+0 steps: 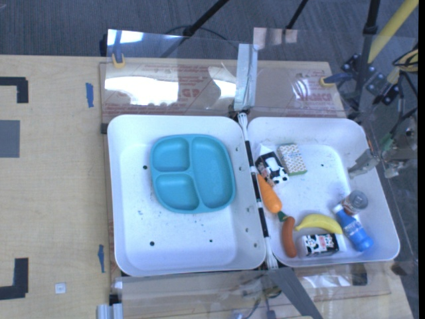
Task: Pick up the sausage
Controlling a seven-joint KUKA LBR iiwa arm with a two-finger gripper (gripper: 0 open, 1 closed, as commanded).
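Now, starting at the left: the left shallow white plastic bin point(126, 198) holds a turquoise divided plastic plate point(192, 173), and you have nothing to do there.

Your target is in the right shallow white plastic bin point(382, 208). The reddish-brown toy sausage point(289, 236) lies in its near-left corner, just beside the wall between the bins, with its length running roughly far to near.

It is crowded:
- An orange toy carrot point(269, 195) lies just beyond its far end, and the carrot's green tip comes very close to it.
- A yellow toy banana point(319, 222) curves just to its right.
- A black-and-white cow-patterned carton point(320, 244) sits close against its right side, under the banana.
- Farther right stands a blue plastic bottle point(353, 229), well clear of the sausage.

The gripper point(372, 162) hangs over the right rim of that bin, well apart from the sausage. Whether it is released or clenched you cannot tell from this view, and nothing can be seen in it.

I judge the step in hand to be the approach. Bring the claw left and nearer until it sits over the middle of the sausage, and turn it so it closes across the short width. Come straight down. The bin wall on the left and the carton on the right leave little room, so a skewed descent will likely land on a neighbour. Aim at the middle, away from the carrot tip.
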